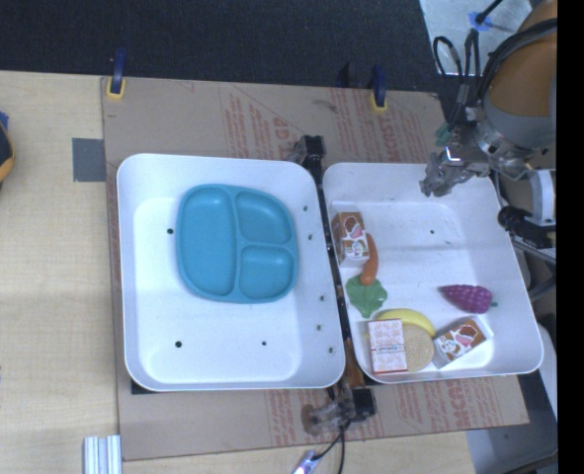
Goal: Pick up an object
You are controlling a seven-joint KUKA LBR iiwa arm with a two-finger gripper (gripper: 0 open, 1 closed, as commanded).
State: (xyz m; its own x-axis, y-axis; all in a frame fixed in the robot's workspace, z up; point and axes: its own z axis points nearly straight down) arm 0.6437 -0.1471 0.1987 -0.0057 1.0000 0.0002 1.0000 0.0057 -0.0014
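Currently I see my gripper (442, 178) at the upper right of the frame, hanging over the right bin's (422, 201) top edge; I cannot tell how it is set, and nothing shows in its grasp. Below it lie a carrot (371, 258), purple grapes (466, 297), a banana (407, 318) and small cartons (387, 347). Left of that, another bin (143, 265) holds a blue divided plate (236, 243).
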